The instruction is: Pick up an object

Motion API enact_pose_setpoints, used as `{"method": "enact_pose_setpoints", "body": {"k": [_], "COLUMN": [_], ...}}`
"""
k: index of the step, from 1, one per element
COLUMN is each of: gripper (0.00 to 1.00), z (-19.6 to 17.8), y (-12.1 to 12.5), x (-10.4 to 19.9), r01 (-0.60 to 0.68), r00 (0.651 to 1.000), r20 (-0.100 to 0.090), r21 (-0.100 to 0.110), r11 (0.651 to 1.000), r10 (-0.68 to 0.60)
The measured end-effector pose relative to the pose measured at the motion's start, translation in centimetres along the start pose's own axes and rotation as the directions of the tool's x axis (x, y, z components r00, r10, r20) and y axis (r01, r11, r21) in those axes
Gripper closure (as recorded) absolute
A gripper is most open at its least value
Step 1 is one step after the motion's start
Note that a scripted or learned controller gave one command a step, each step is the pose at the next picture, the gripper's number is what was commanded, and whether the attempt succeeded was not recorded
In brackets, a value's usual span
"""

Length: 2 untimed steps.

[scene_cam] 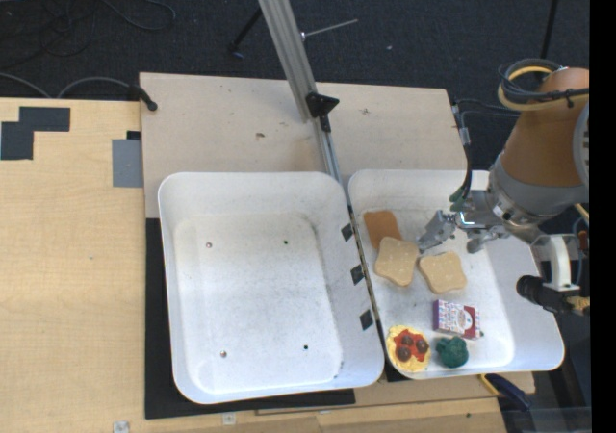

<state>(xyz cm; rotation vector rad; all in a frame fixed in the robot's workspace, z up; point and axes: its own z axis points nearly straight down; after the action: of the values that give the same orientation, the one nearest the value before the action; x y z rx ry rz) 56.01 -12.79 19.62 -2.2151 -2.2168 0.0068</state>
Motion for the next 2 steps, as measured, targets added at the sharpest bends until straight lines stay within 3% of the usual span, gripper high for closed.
{"method": "enact_pose_setpoints", "body": {"k": [1, 2], "gripper": [0.0, 0.0], "z": [-0.3, 6.2], "y": [0.1, 0.2], "x": [-0.1, 0.0], "r01": [-0.002, -0.001], "r00": [1.0, 1.0], "r20": [0.001, 0.0], "r21": [-0.005, 0.001], "r11": [1.0, 1.0], "r10": [0.002, 0.001]}}
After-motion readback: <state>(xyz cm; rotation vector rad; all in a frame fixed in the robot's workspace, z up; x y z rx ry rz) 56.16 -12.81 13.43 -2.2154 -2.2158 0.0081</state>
